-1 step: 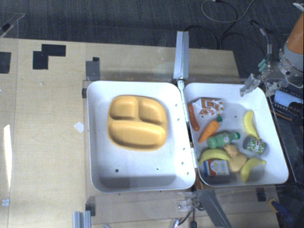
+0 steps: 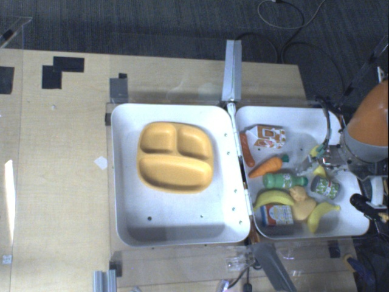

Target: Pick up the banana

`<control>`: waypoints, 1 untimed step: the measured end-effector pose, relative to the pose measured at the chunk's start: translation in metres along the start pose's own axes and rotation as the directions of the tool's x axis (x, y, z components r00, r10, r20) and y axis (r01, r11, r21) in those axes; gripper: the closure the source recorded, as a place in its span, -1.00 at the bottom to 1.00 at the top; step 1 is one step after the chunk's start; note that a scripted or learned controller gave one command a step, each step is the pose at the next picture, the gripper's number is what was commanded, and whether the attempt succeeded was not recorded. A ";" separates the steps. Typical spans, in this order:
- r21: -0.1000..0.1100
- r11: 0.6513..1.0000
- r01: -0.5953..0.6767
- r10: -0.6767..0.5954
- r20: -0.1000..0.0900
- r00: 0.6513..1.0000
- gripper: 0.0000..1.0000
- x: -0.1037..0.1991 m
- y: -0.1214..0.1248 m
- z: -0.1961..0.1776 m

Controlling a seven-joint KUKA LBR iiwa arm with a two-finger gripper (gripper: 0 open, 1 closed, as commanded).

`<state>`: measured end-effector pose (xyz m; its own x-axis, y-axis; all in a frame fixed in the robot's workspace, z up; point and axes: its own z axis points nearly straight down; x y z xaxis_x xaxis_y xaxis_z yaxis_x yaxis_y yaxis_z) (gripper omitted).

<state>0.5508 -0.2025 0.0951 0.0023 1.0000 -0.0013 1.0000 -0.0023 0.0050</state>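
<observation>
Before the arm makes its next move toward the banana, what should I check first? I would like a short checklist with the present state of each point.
1. Banana in view in the right bin: ok.
2. Banana free of neighbours: not ok; the green bottle and a juice carton crowd it.
3. Only one banana-like target: not ok; a second yellow fruit lies nearby.
4. End effector above the banana: not ok; it sits to the right of it.
5. End effector fingers ready: cannot tell.
6. Yellow tray in the left bin out of the path: ok.
</observation>
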 end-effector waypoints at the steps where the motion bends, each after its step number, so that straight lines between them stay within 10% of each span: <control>1: -0.006 1.000 0.002 -0.002 0.001 1.000 1.00 0.000 0.002 -0.012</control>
<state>0.5531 -0.2021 0.1067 0.0006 1.0000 -0.0022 0.9999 -0.0006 0.0111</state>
